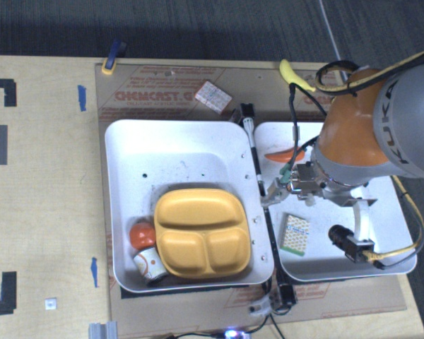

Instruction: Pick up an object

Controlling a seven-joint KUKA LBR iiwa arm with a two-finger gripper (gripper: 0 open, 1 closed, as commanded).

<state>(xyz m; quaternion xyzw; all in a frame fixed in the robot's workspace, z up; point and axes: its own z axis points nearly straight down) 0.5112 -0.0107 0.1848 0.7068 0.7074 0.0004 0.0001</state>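
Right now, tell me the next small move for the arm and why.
Probably descend over the small patterned card in the right bin. The gripper sits above that bin's left part, just up from the card, which lies flat and apart from the orange piece, making it the nearest target.

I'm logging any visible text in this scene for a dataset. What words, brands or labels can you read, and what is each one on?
"CHEMCAST", in red print on the brown board behind the bins; the letters after it are blurred.
"KUKA", partly visible, running up the grey arm at the right edge.
The small printed card on the board: pattern too small to read.
The patterned packet in the right bin: no legible text.
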